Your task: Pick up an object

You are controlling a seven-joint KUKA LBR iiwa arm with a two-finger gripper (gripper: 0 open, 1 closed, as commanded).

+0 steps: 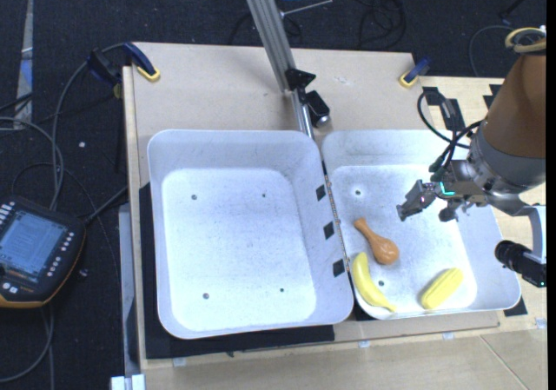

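Note:
Three objects lie in the right bin [373,154]. An orange pear-shaped toy [378,243] rests near the bin's middle. A yellow banana [368,284] curves along the front left corner. A short yellow corn-like piece [441,287] lies at the front right. My gripper [417,202] hangs over the right bin, above and to the right of the orange toy, with its dark fingers [408,208] pointing left. Nothing shows between them. The grey arm with its orange band [526,106] comes in from the right.
The left bin [174,154] sits beside the right one on a tan board. A slanted metal pole [271,23] with a clamp stands behind the bins' shared edge. Cables and a teach pendant [30,249] lie on the dark floor at left.

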